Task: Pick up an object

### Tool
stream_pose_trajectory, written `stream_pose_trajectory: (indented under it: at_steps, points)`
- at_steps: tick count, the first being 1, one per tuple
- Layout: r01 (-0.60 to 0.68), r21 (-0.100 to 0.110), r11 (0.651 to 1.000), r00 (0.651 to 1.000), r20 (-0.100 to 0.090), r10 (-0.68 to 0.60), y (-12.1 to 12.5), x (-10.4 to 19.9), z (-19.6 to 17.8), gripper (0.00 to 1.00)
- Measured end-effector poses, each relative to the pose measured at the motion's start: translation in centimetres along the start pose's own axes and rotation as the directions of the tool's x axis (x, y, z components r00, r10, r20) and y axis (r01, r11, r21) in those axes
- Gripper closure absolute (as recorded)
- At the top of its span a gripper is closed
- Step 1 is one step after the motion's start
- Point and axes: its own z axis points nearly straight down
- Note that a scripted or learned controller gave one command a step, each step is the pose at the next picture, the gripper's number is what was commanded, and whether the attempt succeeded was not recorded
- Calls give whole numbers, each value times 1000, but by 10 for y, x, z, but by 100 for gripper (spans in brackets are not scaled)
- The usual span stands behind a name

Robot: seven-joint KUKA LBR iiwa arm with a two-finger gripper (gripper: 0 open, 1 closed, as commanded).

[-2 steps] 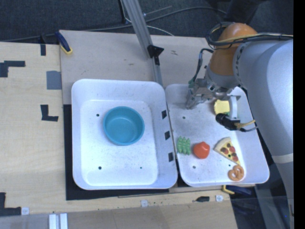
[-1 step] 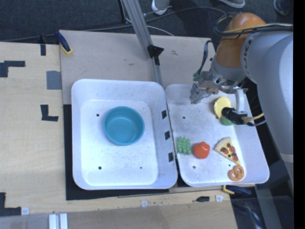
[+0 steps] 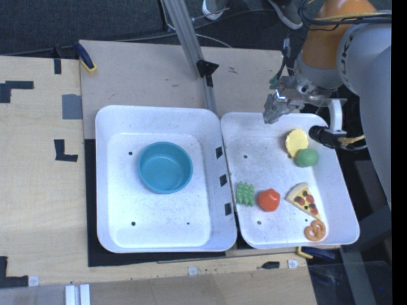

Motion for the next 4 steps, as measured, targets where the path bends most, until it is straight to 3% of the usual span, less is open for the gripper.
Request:
stream_pose_trajectory:
  at_steps: [1, 3, 4]
  points:
    - [0, 4, 1000, 1000, -1, 0, 0, 0, -6, 100]
    - [4, 4, 1000, 1000, -2, -4, -51, 97, -8, 100]
    - [3, 4, 1000, 1000, -1, -3, -78, 130, -9, 100]
